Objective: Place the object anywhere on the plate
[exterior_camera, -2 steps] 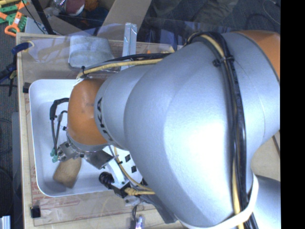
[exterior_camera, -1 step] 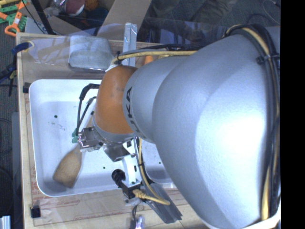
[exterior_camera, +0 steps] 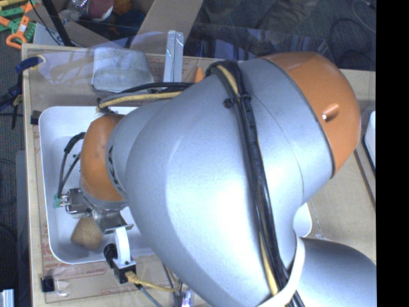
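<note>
while one grey arm point(exterior_camera: 243, 184) covers one white bin point(exterior_camera: 48, 146), one tan object point(exterior_camera: 86, 234) shows; claw state unclear.

Single view, fixed above bench point(exterior_camera: 38, 171), aimed down at slant. Arm point(exterior_camera: 243, 184) seen very near lens, much of frame blocked by it. Left bin point(exterior_camera: 48, 133) viewed past arm at left; sliver of right bin point(exterior_camera: 369, 133) caught at right edge. Floor clutter and box point(exterior_camera: 128, 8) taken in along top

No legible text or labels.
</note>
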You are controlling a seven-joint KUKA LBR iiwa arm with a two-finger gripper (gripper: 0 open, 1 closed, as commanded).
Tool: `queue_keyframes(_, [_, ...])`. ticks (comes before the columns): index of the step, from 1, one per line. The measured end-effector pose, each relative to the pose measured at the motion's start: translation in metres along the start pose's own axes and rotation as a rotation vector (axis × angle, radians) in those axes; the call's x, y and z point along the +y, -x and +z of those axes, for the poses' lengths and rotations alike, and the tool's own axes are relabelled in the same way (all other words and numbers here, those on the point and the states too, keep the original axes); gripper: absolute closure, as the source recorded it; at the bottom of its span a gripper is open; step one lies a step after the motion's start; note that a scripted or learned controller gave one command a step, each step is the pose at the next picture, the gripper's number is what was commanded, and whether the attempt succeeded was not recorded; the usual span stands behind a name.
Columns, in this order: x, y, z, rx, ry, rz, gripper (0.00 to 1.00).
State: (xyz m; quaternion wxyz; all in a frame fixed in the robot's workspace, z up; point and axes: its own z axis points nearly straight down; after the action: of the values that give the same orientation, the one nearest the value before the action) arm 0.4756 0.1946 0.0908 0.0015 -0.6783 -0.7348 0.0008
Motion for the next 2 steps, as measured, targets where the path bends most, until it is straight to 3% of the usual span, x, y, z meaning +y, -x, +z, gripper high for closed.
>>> queue_keyframes(1, [0.032,0.072,-0.060,-0.001,-0.001,-0.187,1.00])
queue_keyframes(2, [0.008,0.010,0.000,-0.001,-0.001,-0.105,1.00])
